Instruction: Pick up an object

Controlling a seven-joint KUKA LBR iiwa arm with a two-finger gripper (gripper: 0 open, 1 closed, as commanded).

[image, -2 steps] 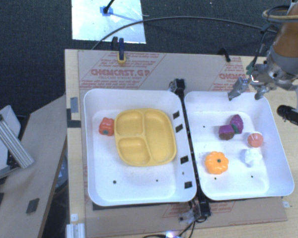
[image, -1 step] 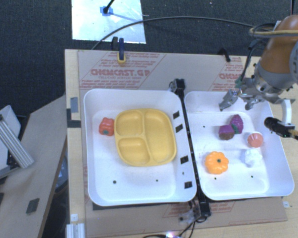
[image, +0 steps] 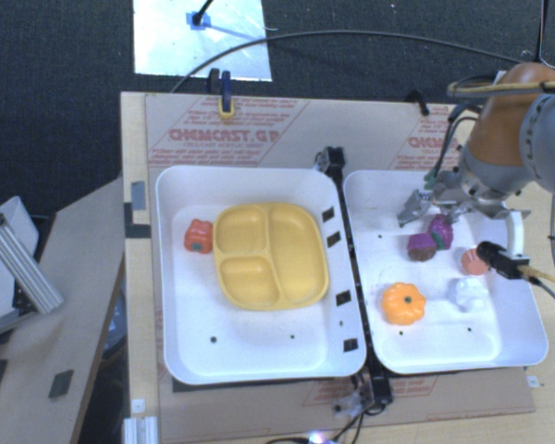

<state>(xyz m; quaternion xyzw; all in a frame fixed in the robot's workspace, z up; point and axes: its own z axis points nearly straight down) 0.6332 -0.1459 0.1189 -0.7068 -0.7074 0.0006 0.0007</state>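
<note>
Two white bins sit side by side on the counter (image: pixel 139 276). In the right bin (image: pixel 518 340), nearest the front edge, there is an orange pumpkin (image: pixel 403 303). Just beside it lies a small white thing (image: pixel 466 292), and a little farther back a pink-orange thing (image: pixel 474 263). Behind those is a purple toy (image: pixel 429 240), near the middle of the bin. The gripper (image: pixel 433 205) hangs right above the purple toy, toward the bin's far edge. I cannot tell how the fingers stand, and nothing seems to be held. The left bin (image: pixel 176 340) holds a yellow tray (image: pixel 264 254) and a small red pepper (image: pixel 199 236). I think the arm is lining up to grab the purple toy. Next it should go down and close on it.
</note>
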